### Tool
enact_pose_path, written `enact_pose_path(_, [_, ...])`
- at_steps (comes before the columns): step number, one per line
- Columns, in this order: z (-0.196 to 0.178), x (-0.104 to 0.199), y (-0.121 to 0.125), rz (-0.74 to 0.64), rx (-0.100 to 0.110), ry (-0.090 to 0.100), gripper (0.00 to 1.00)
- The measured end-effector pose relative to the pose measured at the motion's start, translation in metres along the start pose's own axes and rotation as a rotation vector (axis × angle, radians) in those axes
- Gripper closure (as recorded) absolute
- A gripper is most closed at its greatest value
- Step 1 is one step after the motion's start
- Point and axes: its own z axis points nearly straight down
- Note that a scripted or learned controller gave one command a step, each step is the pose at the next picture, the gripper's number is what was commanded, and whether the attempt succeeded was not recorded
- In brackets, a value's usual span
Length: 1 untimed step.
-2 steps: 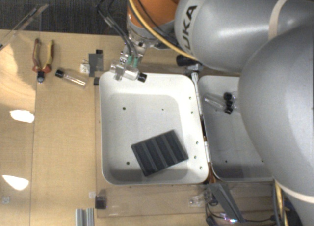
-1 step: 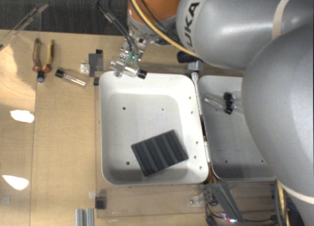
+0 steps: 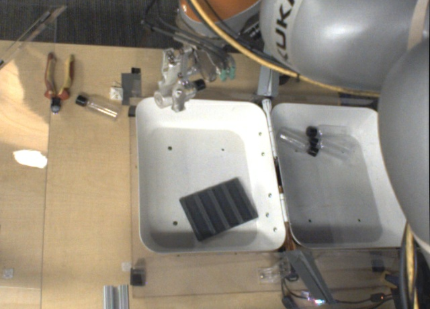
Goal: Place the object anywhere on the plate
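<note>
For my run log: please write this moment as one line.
gripper: above left bin's far edge, nothing between fingers | dark ribbed plate: in left bin | clear tube: in right bin

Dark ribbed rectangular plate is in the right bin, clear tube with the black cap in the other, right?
Swapped. The camera view shows the dark ribbed rectangular plate in the left white bin, and the clear tube with the black cap in the right white bin.

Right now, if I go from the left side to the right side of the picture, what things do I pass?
Pliers → small vial → gripper → dark ridged block in the left bin → clear tube with black clip in the right bin.
</note>
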Motion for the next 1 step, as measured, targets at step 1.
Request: enact_pose_path(1, [-0.013, -0.0018, 0.001, 0.001, -0.002, -0.01, 1.0])
